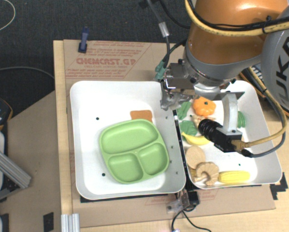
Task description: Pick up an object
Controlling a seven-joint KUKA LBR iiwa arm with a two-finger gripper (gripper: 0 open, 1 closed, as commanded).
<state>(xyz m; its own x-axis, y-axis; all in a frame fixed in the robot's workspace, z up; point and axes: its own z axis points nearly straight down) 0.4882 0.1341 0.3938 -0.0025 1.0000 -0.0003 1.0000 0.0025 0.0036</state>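
Here, reach: I am leaning in from the right with my wrist hanging low over the back of the right bin (260, 170), since that is where the loose items are piled.
My hand: my gripper (209, 105) is sitting among the toys near the small orange pumpkin (204, 107); I cannot tell how it is set or whether it has anything, because my own wrist and its fittings are covering it.
Task's thing: any of the pieces would do; the pumpkin is lying closest beneath me, at the back of the right bin, so I am judging it the likeliest target.
Right bin contents: green leafy pieces (185, 117) beside the dividing edge, a yellow banana (195, 139) just in front of them, a round tan biscuit (195, 154), a pale pretzel-like piece (206, 172) and a yellow corn-like piece (234, 177) at the front.
Left bin (81, 129) contents: a green divided plate (133, 150) lying flat with its three compartments bare, and a small orange-brown slab (141, 115) touching its far rim.
Cable: a black fitting (217, 134) with its tan hose is trailing across the right bin and could be snagging toys as I am moving.
Progress: I am judging the pick as not yet done.
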